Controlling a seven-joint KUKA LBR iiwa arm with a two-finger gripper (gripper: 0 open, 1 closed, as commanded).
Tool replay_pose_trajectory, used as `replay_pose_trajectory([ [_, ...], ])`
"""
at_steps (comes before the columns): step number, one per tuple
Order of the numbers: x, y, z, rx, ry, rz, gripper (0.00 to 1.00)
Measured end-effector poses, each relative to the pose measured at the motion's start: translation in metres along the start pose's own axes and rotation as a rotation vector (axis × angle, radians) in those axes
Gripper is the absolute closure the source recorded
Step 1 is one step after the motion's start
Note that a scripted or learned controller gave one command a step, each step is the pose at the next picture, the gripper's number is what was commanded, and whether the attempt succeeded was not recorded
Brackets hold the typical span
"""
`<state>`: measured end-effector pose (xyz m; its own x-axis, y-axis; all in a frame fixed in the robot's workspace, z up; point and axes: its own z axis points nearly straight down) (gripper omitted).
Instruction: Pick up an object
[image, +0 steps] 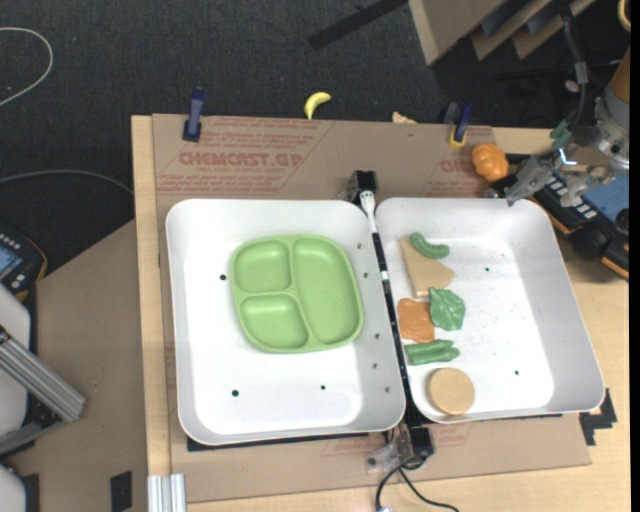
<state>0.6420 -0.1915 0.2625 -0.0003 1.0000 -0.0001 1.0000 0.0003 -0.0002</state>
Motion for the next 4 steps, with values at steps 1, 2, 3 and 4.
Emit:
replay_pose_trajectory([
  [1, 0.016, -0.067, -0.066, -0.004, 0.000, 0.001, 0.00],
  [2, 0.033, -0.141, -0.084, 0.001, 0.002, 0.002, 0.00],
  [3, 0.032, -0.138, -0.093, -0.003, -0.001, 0.000, 1.00],
  [4, 0.092, -0.162, -0.231, -0.020, -0.001, -0.006, 1.00],
])
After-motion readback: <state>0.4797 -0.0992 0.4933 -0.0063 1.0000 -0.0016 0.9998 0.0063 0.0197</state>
